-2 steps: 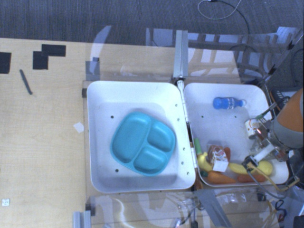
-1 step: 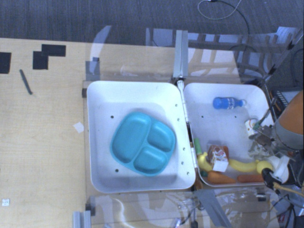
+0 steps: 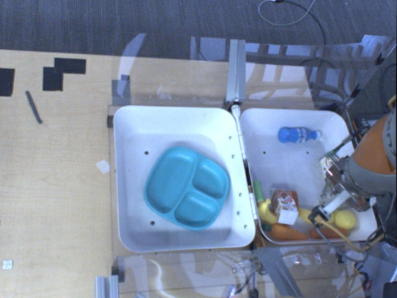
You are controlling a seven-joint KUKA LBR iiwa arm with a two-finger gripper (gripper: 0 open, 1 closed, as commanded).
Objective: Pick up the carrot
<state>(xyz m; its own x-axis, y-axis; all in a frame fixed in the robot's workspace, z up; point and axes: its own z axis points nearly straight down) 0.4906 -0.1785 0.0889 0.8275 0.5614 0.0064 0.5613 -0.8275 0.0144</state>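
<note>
The camera view looks down at a slant on a pale wooden tabletop carrying 2 shallow white bins side by side. The left bin holds a blue divided plate with 3 compartments, lying flat near the bin's middle. The right bin has its near edge crowded and partly cut off behind the rim.

The carrot lies on its side along the near wall of the right bin, orange, with its right end hidden under the end effector. Just behind it stands a small brown and white packet, touching or overlapping a yellow fruit at its left. A thin green item runs along the bin's left wall; what it is cannot be made out. A yellow lemon sits at the near right corner. A blue bottle lies on its side at the far end of the same bin, well apart from the rest.

The arm enters from the right, its orange band cut off by the frame edge. The end effector hangs low over the near right part of the right bin, between the packet and the lemon, just beside the carrot's right end. Whether its tips are spread or pressed together cannot be told, since they blur into the clutter beneath.

On the far left of the tabletop are black tape patches and a dark pen-like stick.
</note>
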